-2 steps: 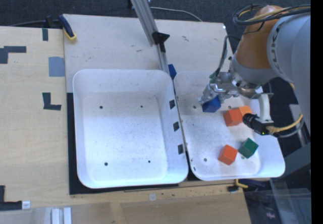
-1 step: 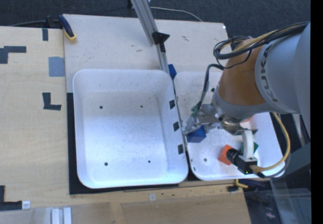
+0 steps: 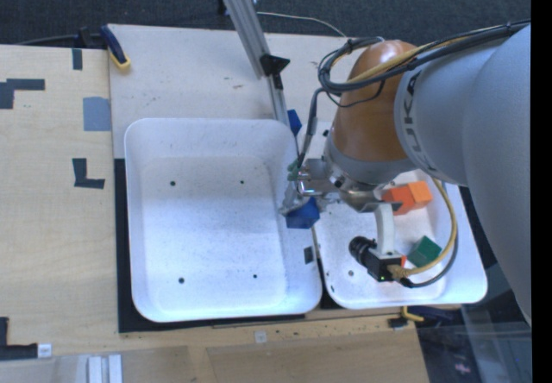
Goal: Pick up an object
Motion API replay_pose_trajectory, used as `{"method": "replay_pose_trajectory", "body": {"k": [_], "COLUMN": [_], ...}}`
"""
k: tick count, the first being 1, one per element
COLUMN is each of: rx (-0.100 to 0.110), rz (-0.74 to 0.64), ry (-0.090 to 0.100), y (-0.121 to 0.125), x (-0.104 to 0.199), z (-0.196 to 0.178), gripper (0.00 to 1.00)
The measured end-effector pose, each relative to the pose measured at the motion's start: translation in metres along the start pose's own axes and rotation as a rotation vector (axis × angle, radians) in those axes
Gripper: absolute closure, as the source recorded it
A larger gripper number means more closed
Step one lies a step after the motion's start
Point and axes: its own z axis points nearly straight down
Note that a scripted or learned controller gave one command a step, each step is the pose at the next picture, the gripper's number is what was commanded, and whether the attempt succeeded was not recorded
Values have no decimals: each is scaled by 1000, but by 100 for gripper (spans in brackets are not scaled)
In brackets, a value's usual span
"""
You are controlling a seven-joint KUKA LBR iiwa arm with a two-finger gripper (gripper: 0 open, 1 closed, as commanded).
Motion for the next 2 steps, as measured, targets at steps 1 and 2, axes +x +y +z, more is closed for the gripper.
{"method": "replay_pose_trajectory", "body": {"k": [1, 2], "rx": [2, 5], "rz": [7, 5], "ry": [-3, -2], "y": [-1, -13], "x": [-4, 35], "z": [1, 26], "gripper": [0, 0]}}
